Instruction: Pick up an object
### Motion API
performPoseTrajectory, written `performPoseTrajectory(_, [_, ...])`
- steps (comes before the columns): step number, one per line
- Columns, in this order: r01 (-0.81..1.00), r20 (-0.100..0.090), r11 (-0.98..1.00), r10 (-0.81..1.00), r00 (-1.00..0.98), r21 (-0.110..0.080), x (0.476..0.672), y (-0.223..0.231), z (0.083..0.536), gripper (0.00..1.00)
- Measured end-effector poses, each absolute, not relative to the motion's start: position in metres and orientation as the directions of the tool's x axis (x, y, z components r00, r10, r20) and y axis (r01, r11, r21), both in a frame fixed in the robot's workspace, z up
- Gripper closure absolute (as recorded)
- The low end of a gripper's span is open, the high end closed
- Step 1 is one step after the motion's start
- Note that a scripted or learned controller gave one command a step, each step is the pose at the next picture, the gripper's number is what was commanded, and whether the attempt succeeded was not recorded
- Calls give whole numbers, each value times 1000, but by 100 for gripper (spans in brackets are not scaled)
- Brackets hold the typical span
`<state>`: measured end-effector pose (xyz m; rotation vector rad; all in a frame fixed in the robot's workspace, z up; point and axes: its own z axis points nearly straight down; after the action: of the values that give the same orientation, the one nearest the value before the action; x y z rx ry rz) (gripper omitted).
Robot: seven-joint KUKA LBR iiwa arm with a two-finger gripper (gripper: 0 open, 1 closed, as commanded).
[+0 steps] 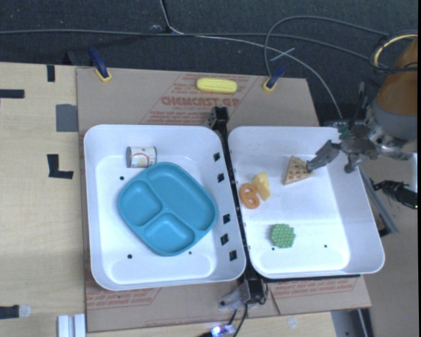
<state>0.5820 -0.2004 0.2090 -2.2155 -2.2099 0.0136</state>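
The right bin (337, 209) holds a tan wedge-shaped slice (295, 170), a yellow block (262, 185), an orange ring (250, 196) and a green knobbly ball (283, 235). My gripper (331, 164) hangs over the bin's upper right part, open, with nothing between its fingers. Its left finger (321, 158) points down-left, and its tip lies right beside the wedge's right corner. The other finger (352, 163) stands near the bin's right wall.
The left bin (102, 188) holds a blue divided plate (167, 207) and a small can (141, 157) lying on its side. A yellow oblong object (216, 85) rests on the cardboard behind the bins. Cables run across the dark back area.
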Motion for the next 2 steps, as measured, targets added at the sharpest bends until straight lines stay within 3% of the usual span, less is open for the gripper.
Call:
performPoseTrajectory(1, [1000, 0, 1, 1000, -1, -1, 585, -200, 217, 0])
performPoseTrajectory(2, [1000, -1, 0, 1000, 0, -5, 577, -205, 168, 0])
